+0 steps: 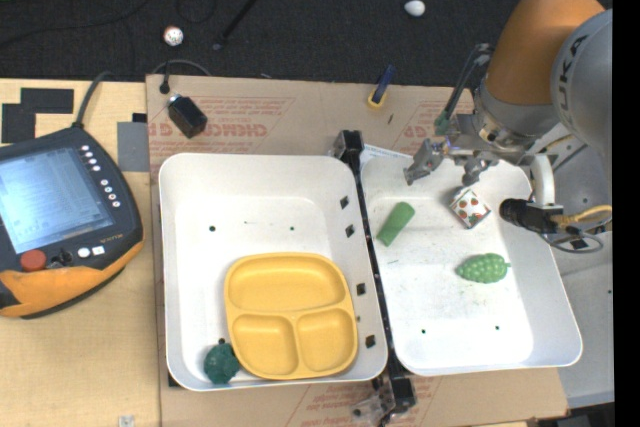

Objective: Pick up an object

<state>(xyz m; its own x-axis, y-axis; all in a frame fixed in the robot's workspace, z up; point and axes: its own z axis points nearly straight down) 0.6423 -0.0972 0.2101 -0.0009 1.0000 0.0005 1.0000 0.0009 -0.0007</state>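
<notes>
My gripper (445, 169) hangs over the back of the right bin (560, 335), its two fingers spread open with nothing between them. A white cube with red marks (470, 207) lies just in front of the right finger. To the gripper's front left, near the bin's left wall, rests a green cylinder (395, 222). A bumpy green fruit-like piece (483, 268) sits further forward on the right. In the left bin (190, 215) a yellow divided tray (290, 313) lies at the front, with a dark green lump (221, 362) beside its left corner.
A teach pendant (55, 205) lies on the bench left of the bins. A black clamp (350, 147) stands where the bins meet at the back. A small black box (187, 115) and a blue-yellow tool (380, 90) lie behind the bins.
</notes>
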